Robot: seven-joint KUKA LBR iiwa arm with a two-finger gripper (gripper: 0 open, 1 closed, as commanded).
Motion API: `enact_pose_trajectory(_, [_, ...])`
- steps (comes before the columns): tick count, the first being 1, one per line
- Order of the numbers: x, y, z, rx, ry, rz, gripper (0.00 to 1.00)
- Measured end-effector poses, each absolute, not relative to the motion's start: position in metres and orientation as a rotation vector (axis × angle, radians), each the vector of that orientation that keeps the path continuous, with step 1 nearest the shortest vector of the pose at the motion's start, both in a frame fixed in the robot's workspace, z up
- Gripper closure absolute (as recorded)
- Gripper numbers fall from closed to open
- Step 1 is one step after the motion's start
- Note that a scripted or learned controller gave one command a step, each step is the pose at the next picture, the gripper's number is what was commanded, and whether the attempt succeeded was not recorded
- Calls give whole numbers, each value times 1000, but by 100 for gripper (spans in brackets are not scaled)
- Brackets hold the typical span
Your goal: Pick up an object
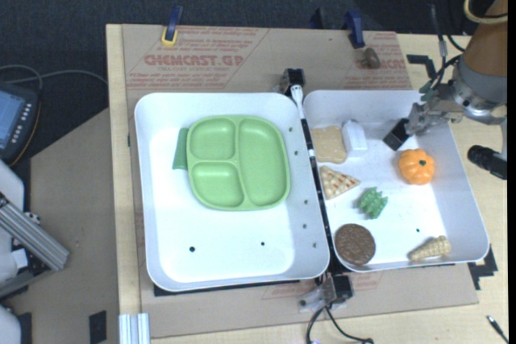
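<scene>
The right bin (461, 173) holds several toy foods. An orange pumpkin (416, 166) sits near its right side, with a tan bread slice (329, 143) and a small white piece (353, 134) at the back left. A pizza wedge (336, 181), a green leafy piece (372, 202), a round brown patty (355, 244) and a cone (429, 250) lie toward the front. My gripper (422, 118) hangs over the back right of this bin, just behind the pumpkin, with nothing seen in it.
The left bin (161, 238) carries a green divided plate (238, 162) with a green piece (179, 149) tucked under its left edge. The bins' shared wall (310, 173) runs between them. Clamps (171, 26) sit on the board's far edge.
</scene>
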State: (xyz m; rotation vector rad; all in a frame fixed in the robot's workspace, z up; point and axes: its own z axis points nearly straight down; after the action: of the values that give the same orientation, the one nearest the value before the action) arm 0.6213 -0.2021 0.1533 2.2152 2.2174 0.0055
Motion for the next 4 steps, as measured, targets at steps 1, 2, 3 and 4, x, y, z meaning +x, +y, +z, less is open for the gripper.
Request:
enact_pose_trajectory(1, [622,-198,218,2213,2217,7,100])
enact_pose_trajectory(2, [623,-198,226,2217,2219,3,100])
enact_pose_trajectory(3, [604,-142,228,2219,2228,0,100])
enact_pose_trajectory(4, [585,-103,227,2220,2228,-1,100])
